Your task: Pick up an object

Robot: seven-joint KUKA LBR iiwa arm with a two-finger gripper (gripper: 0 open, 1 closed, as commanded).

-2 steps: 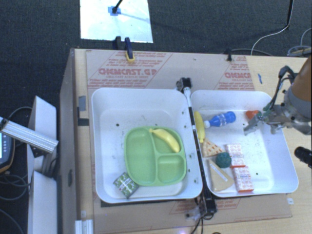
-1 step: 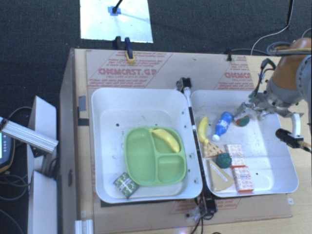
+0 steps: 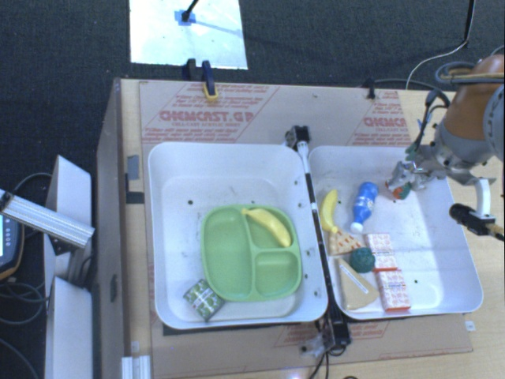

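A: Where was the end effector (image 3: 402, 181)?

B: At about 1 o'clock in the right bin (image 3: 442, 212), down low. Couldn't tell if it was wide or narrow. Something small & red-green showed at its tip, but too blurry to say it was held.

A: What could it pick?

B: Blue bottle (image 3: 363, 204) was closest, just at its 8 o'clock. I think it should go straight down over the bottle's middle, w/ the bottle's width between the two sides, then lift slow.

A: Count w/ me?

B: 2 bins. 2 bananas: one (image 3: 329, 211) by the bottle, one (image 3: 268, 223) on the green tray (image 3: 229, 267) in the left bin (image 3: 181, 172). 1 bottle, 1 teal ball (image 3: 362, 260), 1 green box (image 3: 203, 298) at the tray's 7 o'clock. Red-white packs (image 3: 390, 279), approx 3, hard to split.
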